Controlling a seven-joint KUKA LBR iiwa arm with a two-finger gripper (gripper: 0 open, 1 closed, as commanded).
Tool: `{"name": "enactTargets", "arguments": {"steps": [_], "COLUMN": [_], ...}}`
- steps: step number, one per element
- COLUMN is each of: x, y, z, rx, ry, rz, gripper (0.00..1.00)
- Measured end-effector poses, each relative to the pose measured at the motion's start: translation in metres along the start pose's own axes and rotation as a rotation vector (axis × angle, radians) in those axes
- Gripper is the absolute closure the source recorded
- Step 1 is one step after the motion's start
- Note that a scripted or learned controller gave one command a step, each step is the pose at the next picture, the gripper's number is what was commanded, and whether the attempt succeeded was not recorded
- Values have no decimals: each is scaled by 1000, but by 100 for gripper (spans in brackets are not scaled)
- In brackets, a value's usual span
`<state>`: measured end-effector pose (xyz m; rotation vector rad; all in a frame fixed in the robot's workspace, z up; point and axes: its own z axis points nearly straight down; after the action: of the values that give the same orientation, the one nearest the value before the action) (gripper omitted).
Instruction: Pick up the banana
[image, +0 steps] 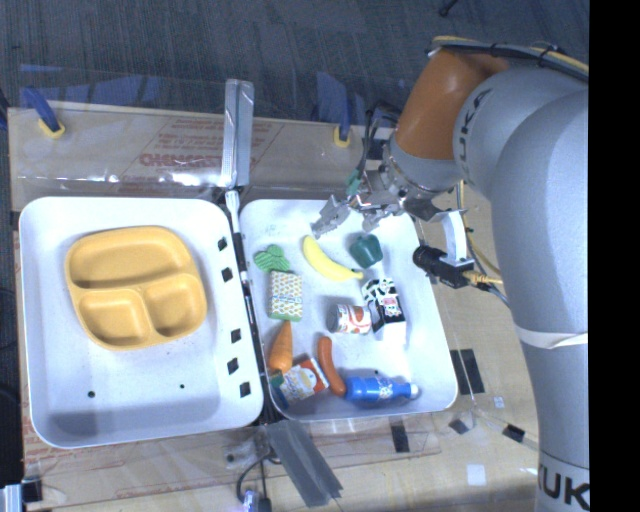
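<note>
You have a tabletop (120, 140) whose far strip shows as pale brown board under a clear sheet with faint red print. Two shallow white bins rest directly on it, side by side and touching along their inner edges. The left bin (40, 380) takes up the tabletop's left half; the right bin (432, 360) sits just beside it toward the right edge. A grey metal bar (237, 130) stands at the far edge, in line with the seam between the bins. Small dark tape marks (468, 372) lie on the tabletop near its front right corner.
</note>
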<state>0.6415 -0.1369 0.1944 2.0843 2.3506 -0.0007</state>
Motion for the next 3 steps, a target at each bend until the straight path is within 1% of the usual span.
{"name": "enactTargets", "arguments": {"steps": [1, 2, 3], "x": [1, 1, 32], "y": [1, 1, 4], "z": [-10, -10, 102], "rx": [1, 1, 0], "ry": [0, 0, 0], "rz": [-6, -6, -165], "gripper": [100, 0, 0]}}
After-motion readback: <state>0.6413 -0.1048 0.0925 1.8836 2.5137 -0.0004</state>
